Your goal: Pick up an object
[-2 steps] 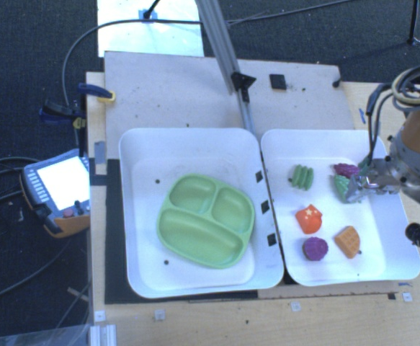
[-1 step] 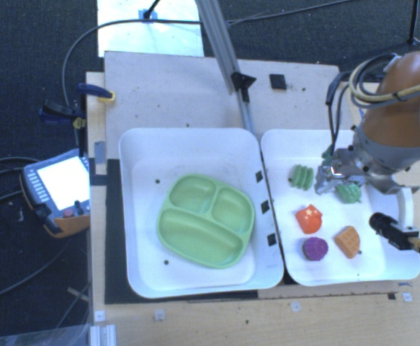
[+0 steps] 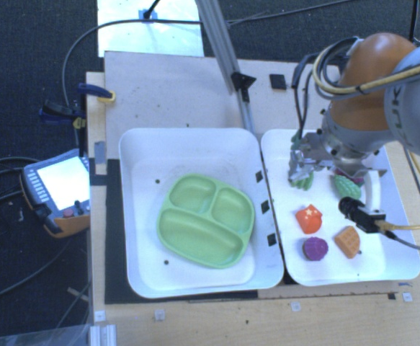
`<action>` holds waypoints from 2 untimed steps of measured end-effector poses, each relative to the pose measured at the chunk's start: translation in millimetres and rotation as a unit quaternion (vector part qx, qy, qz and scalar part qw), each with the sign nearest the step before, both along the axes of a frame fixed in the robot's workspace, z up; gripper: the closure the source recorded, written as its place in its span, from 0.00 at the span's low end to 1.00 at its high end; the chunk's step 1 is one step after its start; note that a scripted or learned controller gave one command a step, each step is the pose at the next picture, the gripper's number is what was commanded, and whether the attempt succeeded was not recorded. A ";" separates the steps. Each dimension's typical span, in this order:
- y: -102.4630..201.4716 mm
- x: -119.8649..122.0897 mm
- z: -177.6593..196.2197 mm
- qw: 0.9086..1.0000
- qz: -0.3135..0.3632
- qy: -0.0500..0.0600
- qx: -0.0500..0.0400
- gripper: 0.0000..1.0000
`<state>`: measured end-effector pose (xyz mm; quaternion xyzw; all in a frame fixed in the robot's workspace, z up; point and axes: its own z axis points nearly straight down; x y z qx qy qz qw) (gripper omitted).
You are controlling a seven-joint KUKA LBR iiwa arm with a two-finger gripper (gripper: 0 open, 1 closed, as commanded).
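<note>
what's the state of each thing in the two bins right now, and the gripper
green divided plate: lying flat in the left bin, right way up
gripper: low over the far left part of the right bin, by a small green item
green toy: lying in the right bin, partly under the arm
red-orange toy: resting loose
purple toy: resting loose
orange toy: resting loose

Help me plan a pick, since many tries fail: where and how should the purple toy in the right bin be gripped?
Grip the purple toy across its middle, coming straight down from above. It looks small, rounded and low, lying on the bin floor. Closing along the bin's length may be safest, since the orange toy sits close on one side, with the red toy just behind.
</note>
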<state>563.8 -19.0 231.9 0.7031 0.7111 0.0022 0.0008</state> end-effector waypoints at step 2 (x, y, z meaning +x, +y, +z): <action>106.5 23.3 -19.1 1.000 -0.001 0.001 0.000 1.00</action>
